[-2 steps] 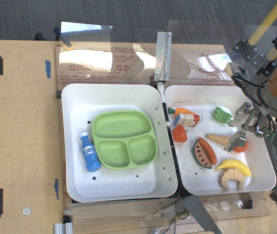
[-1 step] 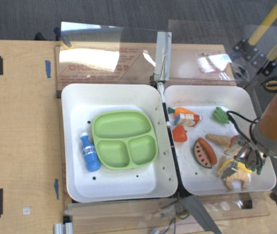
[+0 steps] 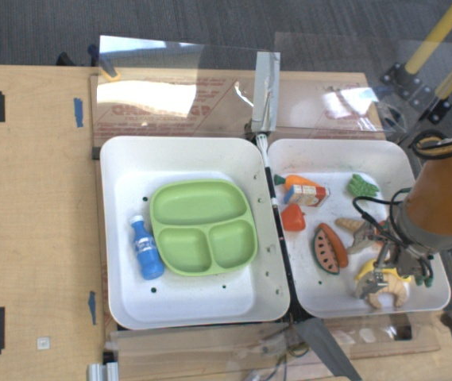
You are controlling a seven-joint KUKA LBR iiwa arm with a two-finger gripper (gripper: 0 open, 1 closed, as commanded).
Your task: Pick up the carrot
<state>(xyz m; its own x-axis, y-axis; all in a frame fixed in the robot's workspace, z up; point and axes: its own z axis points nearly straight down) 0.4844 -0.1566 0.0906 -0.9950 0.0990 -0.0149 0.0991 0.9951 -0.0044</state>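
Note:
The carrot, orange with a small green top, lies in the far left part of the right bin, against a small white and orange piece. My gripper hangs low over the near right corner of that bin, just above a yellow toy and a tan toy. It is well to the right of the carrot and nearer the camera. The grey arm with its orange band covers the bin's right side.
In the right bin also lie a red-orange piece, a watermelon slice, a green leafy toy and a tan piece. The left bin holds a green divided plate and a blue bottle.

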